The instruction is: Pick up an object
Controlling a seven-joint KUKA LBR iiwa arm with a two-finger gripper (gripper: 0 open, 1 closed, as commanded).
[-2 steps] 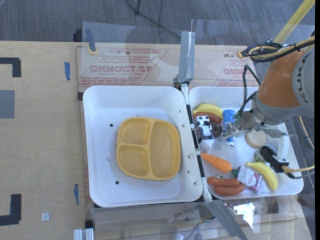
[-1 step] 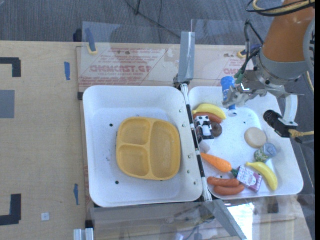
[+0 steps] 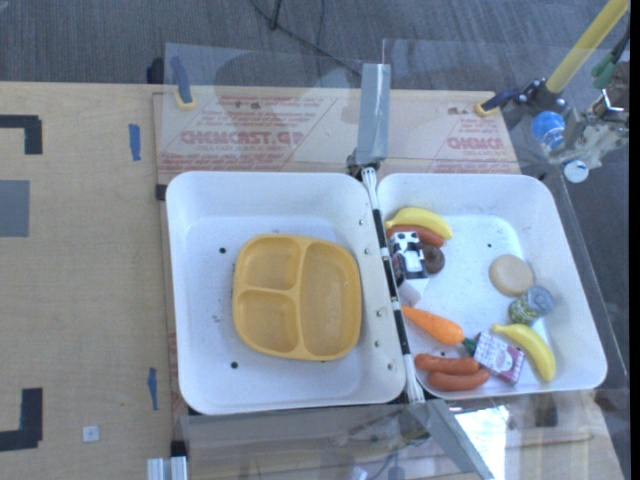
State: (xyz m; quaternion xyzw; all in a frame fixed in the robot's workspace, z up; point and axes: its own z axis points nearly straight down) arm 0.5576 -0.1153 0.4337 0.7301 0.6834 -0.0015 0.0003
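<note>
The pincer's state I cannot tell. I see a yellow plastic banana (image 3: 420, 220), an orange toy carrot (image 3: 432, 323) and other small toys lying in the right shallow white bin (image 3: 565, 228).

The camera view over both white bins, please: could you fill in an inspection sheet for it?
Surface: two shallow white bins, left bin, right bin, on a wooden bench.
Job's things: yellow bananas, orange carrot, red sausage, tan round disc.
Clutter: yellow divided plastic plate in the left bin.
Gripper: nothing seen.
Cables: dark cable on the floor.
Surroundings: grey carpet.
</note>
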